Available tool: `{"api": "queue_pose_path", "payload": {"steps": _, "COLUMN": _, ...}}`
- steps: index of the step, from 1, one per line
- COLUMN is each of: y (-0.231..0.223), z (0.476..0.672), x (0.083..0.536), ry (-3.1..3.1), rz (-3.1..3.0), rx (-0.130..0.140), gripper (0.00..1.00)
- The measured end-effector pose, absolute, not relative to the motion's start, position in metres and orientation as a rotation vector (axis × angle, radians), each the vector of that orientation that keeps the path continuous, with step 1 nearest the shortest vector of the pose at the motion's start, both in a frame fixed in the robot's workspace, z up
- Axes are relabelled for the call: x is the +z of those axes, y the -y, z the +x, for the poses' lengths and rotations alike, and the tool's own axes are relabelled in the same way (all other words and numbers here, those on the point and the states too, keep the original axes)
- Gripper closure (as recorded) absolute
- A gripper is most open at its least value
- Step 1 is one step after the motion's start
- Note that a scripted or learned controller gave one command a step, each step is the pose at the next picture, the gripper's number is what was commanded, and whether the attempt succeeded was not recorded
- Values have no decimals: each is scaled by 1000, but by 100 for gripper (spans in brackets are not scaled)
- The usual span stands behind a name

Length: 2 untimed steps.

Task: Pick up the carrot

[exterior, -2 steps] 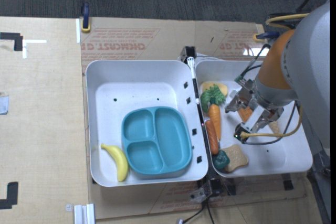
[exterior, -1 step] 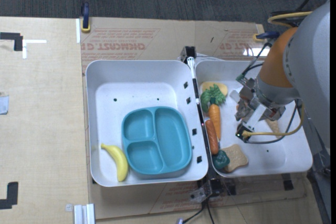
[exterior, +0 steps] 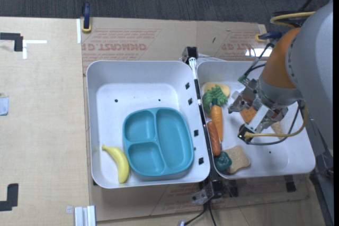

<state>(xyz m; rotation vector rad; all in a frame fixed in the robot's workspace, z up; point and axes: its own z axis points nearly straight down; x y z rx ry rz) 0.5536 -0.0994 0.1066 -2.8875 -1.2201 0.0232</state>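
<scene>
The arm is in the approach step, I judge — the gripper (exterior: 249, 114) hangs over the right bin (exterior: 286, 159), right of centre in the frame, just beside the carrot (exterior: 216, 118) but not on it. Whether its jaws are spread or pressed together I cannot tell. Next it would need to shift left and come down over the carrot.

Lower left, the left bin (exterior: 106, 87) holds a yellow banana (exterior: 119, 160) and a blue divided tray (exterior: 158, 141). The right bin's lower edge has a slice of toast (exterior: 238, 157) with a dark green piece (exterior: 222, 162); above these a sausage (exterior: 212, 138), the carrot along the left wall, then leafy greens (exterior: 214, 96) — farthest up.
</scene>
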Motion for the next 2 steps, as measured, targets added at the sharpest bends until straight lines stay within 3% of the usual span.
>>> {"api": "queue_pose_path", "payload": {"steps": 1, "y": 100, "z": 554, "x": 115, "ry": 1227, "rz": -2883, "rx": 28, "gripper": 100}}
{"api": "queue_pose_path", "payload": {"steps": 2, "y": 100, "z": 554, "x": 115, "ry": 1225, "rz": -2883, "rx": 28, "gripper": 0}}
